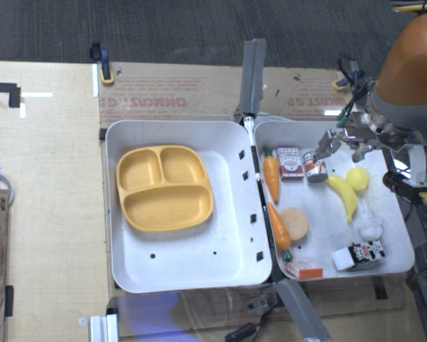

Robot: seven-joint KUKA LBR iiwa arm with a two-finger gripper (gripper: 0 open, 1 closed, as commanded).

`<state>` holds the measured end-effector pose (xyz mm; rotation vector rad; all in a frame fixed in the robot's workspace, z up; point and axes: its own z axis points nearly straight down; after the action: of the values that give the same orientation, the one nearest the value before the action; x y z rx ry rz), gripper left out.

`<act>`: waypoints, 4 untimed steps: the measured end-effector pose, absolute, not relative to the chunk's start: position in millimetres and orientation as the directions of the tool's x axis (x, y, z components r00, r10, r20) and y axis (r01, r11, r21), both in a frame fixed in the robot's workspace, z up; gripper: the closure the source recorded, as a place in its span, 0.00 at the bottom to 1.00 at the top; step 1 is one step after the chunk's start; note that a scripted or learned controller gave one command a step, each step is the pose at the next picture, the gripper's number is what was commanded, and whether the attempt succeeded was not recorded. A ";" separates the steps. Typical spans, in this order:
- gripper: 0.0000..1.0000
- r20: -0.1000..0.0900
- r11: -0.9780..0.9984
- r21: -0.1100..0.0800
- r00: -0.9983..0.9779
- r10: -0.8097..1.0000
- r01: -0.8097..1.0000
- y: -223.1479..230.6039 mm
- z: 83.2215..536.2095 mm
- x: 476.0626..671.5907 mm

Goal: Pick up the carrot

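Overhead, the gripper hangs above the right bin, grip state unclear; both carrots hug its left wall.

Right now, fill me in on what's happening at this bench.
A grey robot arm with an orange band reaches in from the right over the right bin. Its gripper hangs above a small can, near the bin's back. Two carrots lie end to end along that bin's left wall, apart from the gripper and untouched. A banana, a lemon and a round cracker also lie there. The left bin holds a yellow divided plate.
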<state>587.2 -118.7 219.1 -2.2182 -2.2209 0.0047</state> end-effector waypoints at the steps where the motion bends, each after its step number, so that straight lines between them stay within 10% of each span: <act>1: 0.00 -0.001 -0.146 -0.002 0.146 0.989 0.989 -95.7 217.9 630.4; 3: 0.00 -0.002 -0.311 -0.004 0.311 0.950 0.950 -101.0 273.7 499.3; 4: 0.00 -0.003 -0.548 -0.005 0.548 0.836 0.836 -106.2 234.8 482.8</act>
<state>482.8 -106.2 234.8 -2.7616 -1.4918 0.0071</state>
